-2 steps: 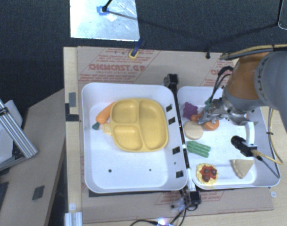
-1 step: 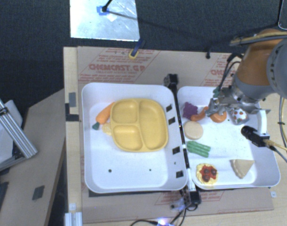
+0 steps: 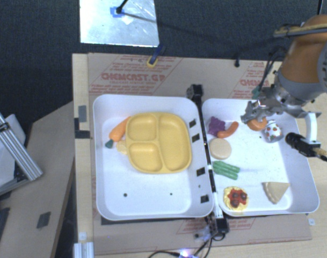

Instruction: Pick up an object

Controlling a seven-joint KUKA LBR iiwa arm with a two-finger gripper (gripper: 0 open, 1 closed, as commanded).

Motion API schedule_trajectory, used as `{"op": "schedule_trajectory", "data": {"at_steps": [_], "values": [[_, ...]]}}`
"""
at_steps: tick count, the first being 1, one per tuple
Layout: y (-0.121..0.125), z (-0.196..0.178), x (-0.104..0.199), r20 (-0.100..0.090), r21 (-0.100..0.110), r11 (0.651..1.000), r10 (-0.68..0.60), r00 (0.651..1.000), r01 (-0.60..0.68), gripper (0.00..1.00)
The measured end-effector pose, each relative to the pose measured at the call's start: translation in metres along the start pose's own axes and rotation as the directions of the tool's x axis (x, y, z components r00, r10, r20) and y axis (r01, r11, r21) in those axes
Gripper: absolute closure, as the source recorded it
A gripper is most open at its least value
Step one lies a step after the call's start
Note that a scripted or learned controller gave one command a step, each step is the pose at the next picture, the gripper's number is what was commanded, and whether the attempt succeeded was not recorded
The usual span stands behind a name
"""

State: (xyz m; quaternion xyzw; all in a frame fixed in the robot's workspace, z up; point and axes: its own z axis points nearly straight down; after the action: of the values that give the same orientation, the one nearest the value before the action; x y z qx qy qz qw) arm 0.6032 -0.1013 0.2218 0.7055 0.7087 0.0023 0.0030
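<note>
Orange is what you see right under the gripper [image 3: 255,117]: a small rounded orange piece [image 3: 256,124] lying in the far part of the right bin [image 3: 300,195], with the grey metal of the gripper directly over its upper edge. You cannot tell from this angle how wide the gripper stands or whether it has any grip on that piece. Just to the right of the orange piece lies a small white speckled item [image 3: 271,133], touching or nearly touching it. To the left you have a red-orange sausage [image 3: 228,129] beside a purple bunch of grapes [image 3: 216,125]. Nearer to you sits a pale round biscuit [image 3: 221,149], then a green pea pod [image 3: 226,169], then a small round yellow pizza [image 3: 236,198] with red topping at the near left corner. A tan wedge [image 3: 275,191] lies near the bin's near right corner.

In the left bin [image 3: 107,198] you see a yellow divided plate [image 3: 155,142], with a carrot [image 3: 118,129] touching its left edge. The arm [image 3: 308,52] comes in from the right, its orange band above the wrist.
</note>
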Motion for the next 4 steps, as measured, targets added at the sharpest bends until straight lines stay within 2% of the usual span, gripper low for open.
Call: {"op": "schedule_trajectory", "data": {"at_steps": [1,3,4], "values": [[-0.009,-0.005,0.053,-0.003,0.006,1.0,-0.005,1.0,0.005,1.0],[-0.058,-0.012,0.151,-0.002,0.009,1.0,-0.004,1.0,0.004,1.0],[-0.06,0.007,0.143,-0.001,0.008,1.0,0.004,1.0,-0.004,1.0]]}}
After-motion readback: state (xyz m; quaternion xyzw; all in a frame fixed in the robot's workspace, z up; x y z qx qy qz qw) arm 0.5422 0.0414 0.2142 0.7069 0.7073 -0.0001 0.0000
